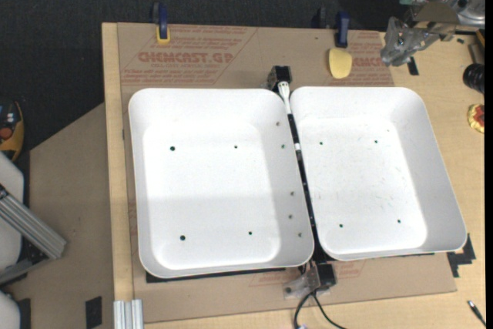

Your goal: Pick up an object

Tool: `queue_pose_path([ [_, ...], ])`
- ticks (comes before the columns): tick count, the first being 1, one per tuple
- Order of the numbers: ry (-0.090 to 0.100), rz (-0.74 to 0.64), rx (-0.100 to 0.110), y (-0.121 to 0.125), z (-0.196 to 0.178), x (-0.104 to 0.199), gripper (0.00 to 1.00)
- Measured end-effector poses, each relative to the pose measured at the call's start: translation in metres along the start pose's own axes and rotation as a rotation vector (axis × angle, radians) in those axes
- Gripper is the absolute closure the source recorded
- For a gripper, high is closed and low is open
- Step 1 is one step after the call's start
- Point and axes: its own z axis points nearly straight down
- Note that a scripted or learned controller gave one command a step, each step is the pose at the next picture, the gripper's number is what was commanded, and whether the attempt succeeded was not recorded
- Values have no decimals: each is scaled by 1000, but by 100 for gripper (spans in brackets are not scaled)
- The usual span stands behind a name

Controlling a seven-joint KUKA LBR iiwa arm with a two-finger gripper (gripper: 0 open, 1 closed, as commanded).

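Observation:
A small pale yellow object lies on the brown board just behind the right bin, outside both bins. The left bin sits beside it, and the two rims touch along the middle. My gripper hangs at the upper right, above the board's back right corner, a short way right of the yellow object and apart from it. Nothing shows between the gripper and the board below it.
Two blue clamps hold the board's back edge. A black clip joins the bins at the back, and another with a cable at the front. Small items lie at the right edge, and a metal rail at the left.

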Motion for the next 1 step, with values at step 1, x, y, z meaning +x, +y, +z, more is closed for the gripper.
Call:
queue_pose_path([
  [1, 2, 1, 32, 34, 98, 57, 100],
])
